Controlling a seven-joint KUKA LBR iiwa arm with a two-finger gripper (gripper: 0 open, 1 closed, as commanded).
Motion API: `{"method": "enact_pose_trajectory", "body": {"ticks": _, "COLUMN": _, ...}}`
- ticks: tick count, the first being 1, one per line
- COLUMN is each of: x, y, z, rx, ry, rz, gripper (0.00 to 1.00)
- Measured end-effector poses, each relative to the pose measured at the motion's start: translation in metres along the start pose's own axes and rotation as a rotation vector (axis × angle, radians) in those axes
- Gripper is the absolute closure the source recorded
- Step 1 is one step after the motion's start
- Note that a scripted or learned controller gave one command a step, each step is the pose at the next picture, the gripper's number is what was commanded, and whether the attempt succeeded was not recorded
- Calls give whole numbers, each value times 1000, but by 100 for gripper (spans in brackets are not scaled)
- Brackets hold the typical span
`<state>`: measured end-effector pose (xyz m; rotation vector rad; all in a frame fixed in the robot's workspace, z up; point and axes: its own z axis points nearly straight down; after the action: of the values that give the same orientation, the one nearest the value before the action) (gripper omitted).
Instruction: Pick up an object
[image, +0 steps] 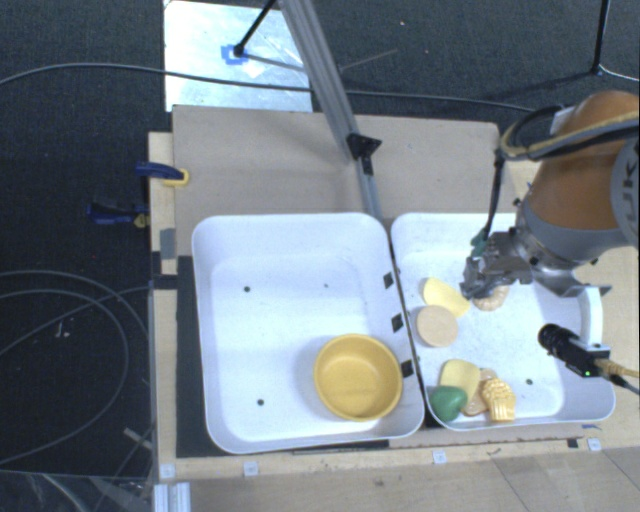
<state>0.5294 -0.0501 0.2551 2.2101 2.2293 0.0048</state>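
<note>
My gripper (486, 278) hangs low over the upper middle of the right bin (560, 385). A small beige object (491, 299) peeks out just beneath its tip, partly hidden by it; whether the two touch is unclear. To the gripper's left lie a pale yellow piece (443, 295) and a tan round disc (436, 326). Near the bin's front edge sit a yellow-green block (459, 374), a green object (447, 402) and a ridged orange-yellow toy (498, 398).
A yellow bowl (357, 375) sits at the front right of the left bin (250, 300). A slanted metal pole (335, 90) with a black clamp ends at the divide between the bins. Cables lie on the dark floor to the left.
</note>
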Motion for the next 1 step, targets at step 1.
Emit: {"method": "enact_pose_trajectory", "body": {"ticks": 1, "x": 43, "y": 36, "z": 1, "rx": -1, "ry": 1, "rz": -2, "gripper": 100}}
